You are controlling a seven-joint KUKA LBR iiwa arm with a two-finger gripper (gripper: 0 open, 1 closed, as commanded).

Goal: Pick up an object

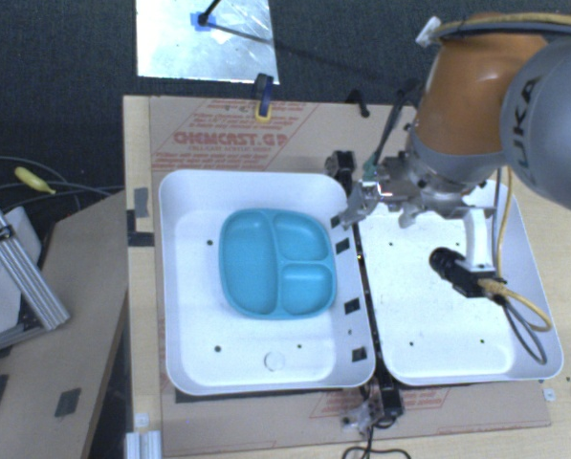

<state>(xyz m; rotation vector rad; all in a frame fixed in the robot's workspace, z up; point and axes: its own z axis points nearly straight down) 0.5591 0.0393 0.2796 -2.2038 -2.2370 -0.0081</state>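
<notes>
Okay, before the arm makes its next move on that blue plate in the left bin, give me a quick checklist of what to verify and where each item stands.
1. Blue divided plate lying in the left bin: ok.
2. Plate flat, open side up, nothing on it: ok.
3. Plate apart from the bin's walls on every side: ok.
4. Gripper over the plate: not ok. It hangs at the divider between the two bins, beside the plate's far right corner.
5. Gripper's opening ready for the plate's rim: cannot tell.
</notes>
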